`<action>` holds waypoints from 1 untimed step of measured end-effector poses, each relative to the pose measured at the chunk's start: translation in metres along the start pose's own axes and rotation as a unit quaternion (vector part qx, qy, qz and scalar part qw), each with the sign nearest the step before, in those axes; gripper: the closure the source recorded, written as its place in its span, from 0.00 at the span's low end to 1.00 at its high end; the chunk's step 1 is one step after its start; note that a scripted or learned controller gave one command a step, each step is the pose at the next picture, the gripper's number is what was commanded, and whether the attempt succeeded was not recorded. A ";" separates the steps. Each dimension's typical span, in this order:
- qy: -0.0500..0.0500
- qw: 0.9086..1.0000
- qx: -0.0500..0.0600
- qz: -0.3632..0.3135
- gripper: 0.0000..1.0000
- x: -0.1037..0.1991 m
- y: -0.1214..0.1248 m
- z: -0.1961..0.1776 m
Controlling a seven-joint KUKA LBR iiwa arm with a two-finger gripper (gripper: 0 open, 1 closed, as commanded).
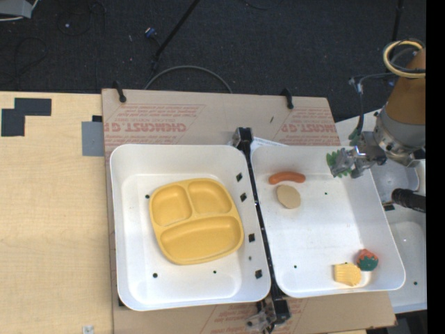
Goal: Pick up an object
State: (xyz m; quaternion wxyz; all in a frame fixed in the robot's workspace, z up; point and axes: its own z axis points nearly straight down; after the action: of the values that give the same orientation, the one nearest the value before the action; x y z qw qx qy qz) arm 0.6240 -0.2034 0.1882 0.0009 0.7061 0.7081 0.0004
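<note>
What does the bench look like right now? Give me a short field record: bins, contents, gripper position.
left bin: holds a yellow divided tray
right bin: holds four small items
far items: orange sausage-shaped piece with a tan round piece just in front of it
near-right corner items: yellow piece beside a red and green piece
gripper: at the far right edge of the right bin, apart from all four items
finger state: cannot tell
object held: none visible
</note>
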 end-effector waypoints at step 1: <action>0.000 1.000 0.000 0.002 1.00 -0.002 -0.009 -0.051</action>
State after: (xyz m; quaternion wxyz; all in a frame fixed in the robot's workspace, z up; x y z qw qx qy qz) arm 0.6145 -0.2050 0.2389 0.0012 0.7072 0.7070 0.0005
